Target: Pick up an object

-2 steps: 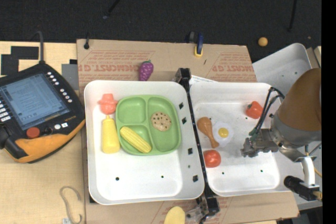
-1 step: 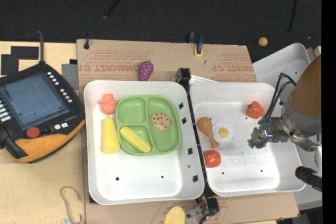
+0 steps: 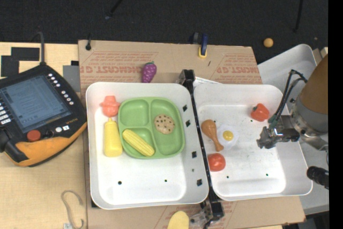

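Observation:
My gripper (image 3: 266, 140) hangs over the right side of the right bin (image 3: 252, 185), just below a red pepper (image 3: 260, 112). To its left in that bin lie a brown chicken drumstick (image 3: 212, 134), a fried egg (image 3: 228, 136) and a red tomato (image 3: 216, 161). The left bin (image 3: 139, 190) holds a green divided plate (image 3: 128, 115) with a corn cob (image 3: 138, 142) and a cookie (image 3: 164, 124), plus a yellow bottle (image 3: 112, 138) and a pink toy (image 3: 109, 106). Nothing shows between the gripper's fingers.
A purple grape bunch (image 3: 149, 72) lies on the cardboard behind the left bin. A yellow object (image 3: 178, 220) sits in front of the bins. A teach pendant (image 3: 35, 110) rests at the left. A small orange ball (image 3: 268, 42) lies at the back right.

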`<state>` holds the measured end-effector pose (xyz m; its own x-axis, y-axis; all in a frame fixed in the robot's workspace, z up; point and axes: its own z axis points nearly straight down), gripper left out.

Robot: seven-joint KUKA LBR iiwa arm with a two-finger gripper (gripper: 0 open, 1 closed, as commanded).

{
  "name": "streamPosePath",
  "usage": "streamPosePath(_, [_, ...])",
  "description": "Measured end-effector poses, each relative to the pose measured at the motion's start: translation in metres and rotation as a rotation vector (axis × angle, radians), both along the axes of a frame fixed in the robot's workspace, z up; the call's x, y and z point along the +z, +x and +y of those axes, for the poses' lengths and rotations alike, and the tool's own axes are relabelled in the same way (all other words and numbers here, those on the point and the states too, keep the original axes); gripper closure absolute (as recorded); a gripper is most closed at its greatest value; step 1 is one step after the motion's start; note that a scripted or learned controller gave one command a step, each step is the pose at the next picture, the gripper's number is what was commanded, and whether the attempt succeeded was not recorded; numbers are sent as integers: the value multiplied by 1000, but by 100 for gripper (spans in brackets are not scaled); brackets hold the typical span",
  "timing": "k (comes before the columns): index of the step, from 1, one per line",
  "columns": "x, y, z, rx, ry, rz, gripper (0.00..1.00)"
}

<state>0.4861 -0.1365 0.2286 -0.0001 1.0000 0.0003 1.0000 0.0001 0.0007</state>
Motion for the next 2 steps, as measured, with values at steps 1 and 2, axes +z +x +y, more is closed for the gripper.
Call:
streamPosePath(1, [7, 22, 44, 4, 2, 1, 100])
streamPosePath(2, [-5, 43, 92, 3, 2, 3, 100])
